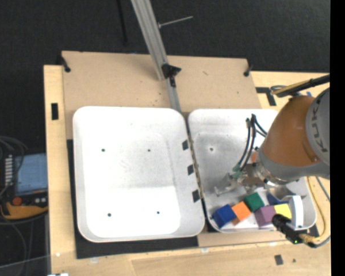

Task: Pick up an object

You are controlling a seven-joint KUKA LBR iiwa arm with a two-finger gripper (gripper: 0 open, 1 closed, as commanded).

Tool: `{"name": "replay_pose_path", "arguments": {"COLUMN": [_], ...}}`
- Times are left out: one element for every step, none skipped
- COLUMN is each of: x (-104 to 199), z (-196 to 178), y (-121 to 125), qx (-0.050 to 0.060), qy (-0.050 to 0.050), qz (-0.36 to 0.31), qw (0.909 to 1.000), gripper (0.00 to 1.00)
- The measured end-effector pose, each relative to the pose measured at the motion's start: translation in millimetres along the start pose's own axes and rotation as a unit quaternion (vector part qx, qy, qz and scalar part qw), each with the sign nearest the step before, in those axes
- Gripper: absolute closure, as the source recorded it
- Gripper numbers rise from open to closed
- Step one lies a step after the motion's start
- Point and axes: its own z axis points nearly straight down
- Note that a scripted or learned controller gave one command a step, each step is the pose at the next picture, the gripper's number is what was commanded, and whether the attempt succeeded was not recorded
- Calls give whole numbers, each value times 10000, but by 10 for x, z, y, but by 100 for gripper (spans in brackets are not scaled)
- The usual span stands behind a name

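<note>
Readable only in part: dark capital letters, apparently "KU", running sideways on the grey arm casing [321, 132] near the right edge of the view, above the right bin [218, 132] and beside the orange band [287, 132]. Cut off by the frame after those two letters. No other legible text, number or label on the bench [155, 68], on the bins or on the coloured blocks at the right bin's front edge.

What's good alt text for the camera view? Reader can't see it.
A grey arm with an orange band reaches from the right over the right white bin, above small blocks clustered at its near edge: blue, orange, green, purple and yellow. The left white bin sits alongside.
</note>
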Motion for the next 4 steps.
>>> {"name": "replay_pose_path", "arguments": {"x": [2,-62,-70,399], "z": [-129,-579,-814,-792], "y": [28,12,29,170], "qx": [-46,-54,-47,-28], "qy": [6,-4,0,9], "qz": [25,-1,-27,-49], "qw": [10000,10000,10000,10000], "gripper": [100,100,100,100]}}
